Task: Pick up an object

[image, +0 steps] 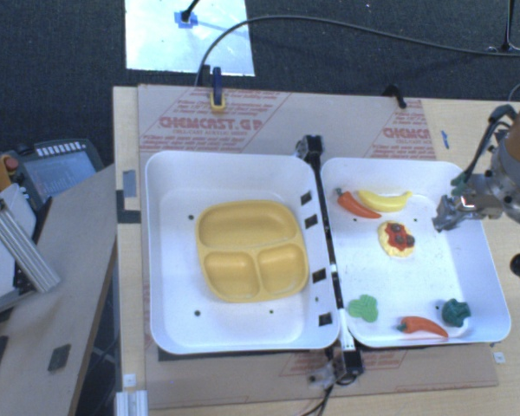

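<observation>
Tray [247,263] in left bin [169,232]; toys in right bin [477,267].

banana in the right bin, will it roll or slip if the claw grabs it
The banana looks like a small, smooth toy, so probably light and stiff, and its glossy skin may slip in the claw. Its curved shape lies flat, so a push would more likely spin it than roll it. It touches the red pepper, which may shift too.

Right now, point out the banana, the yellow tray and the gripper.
banana [386,200]: camera view, middle of its curved yellow body, in the right bin.
yellow tray [247,224]: camera view, floor of its large top compartment, in the left bin.
gripper [445,217]: camera view, at its tips, over the right bin's right side.
</observation>
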`<state>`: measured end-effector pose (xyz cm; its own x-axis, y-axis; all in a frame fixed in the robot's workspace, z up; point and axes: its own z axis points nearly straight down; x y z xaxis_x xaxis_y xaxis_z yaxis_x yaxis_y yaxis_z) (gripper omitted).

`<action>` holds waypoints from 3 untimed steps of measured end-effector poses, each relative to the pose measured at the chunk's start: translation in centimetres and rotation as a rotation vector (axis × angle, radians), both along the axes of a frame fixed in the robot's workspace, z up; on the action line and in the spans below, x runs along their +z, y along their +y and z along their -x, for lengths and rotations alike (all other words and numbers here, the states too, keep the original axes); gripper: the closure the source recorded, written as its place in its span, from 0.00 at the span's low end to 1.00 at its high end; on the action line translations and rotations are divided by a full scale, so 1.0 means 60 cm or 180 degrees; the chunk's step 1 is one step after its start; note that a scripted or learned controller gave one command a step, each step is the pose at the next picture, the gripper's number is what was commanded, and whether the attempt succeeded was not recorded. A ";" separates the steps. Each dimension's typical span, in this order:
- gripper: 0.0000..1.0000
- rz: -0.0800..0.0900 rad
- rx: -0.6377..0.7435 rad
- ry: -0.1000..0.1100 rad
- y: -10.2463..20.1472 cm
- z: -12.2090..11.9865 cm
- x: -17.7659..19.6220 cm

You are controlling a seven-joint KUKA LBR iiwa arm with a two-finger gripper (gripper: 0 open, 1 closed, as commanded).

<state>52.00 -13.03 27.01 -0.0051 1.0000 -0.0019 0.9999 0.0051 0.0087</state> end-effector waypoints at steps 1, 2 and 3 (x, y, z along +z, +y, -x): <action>1.00 -0.0007 0.0010 0.0020 0.082 -0.015 -0.027; 1.00 -0.0010 0.0014 0.0021 0.167 -0.029 -0.019; 1.00 -0.0011 0.0014 0.0016 0.254 -0.046 -0.013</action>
